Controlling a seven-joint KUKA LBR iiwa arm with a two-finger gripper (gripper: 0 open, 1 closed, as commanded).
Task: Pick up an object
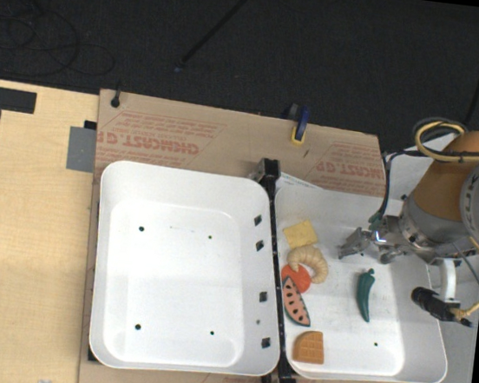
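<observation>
Camera view: the tool [364,245] hangs over the right bin [410,362], its fingers spread apart, gripping nothing; a green pepper [365,296] lies just below it; a watermelon slice [296,302] lies near the divider.

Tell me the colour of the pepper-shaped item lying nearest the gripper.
Dark teal green: the pepper in the right bin, seen in the camera view.

Two bins side by side; right bin [427,364] holds toys; pepper [365,295] right of shrimp [311,261].
</observation>
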